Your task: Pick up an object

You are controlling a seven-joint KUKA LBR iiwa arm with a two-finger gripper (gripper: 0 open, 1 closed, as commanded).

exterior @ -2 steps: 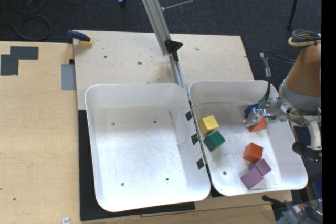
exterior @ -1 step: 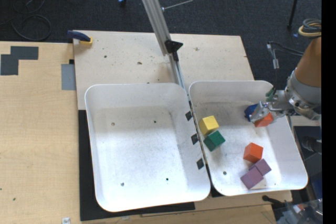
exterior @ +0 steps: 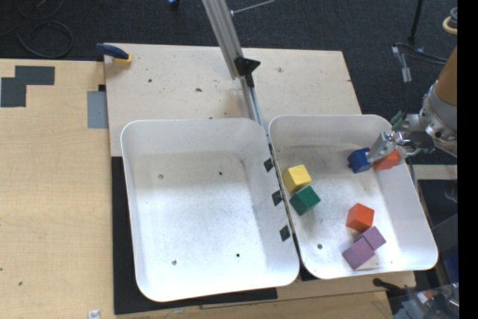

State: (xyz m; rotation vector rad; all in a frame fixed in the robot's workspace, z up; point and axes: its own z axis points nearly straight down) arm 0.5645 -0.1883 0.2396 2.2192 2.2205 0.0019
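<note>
Here the hand [exterior: 386, 148], grip unclear, nears one blue block [exterior: 359, 160] among six blocks.

Even, fairly bright light, soft shadows inside the white bins [exterior: 196, 132], slightly soft focus, dark floor beyond.

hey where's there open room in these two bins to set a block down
The left bin has a bare floor wall to wall. In the right bin, the far-left corner behind the yellow block is free. Its near right side is crowded: orange block, purple blocks.
</note>
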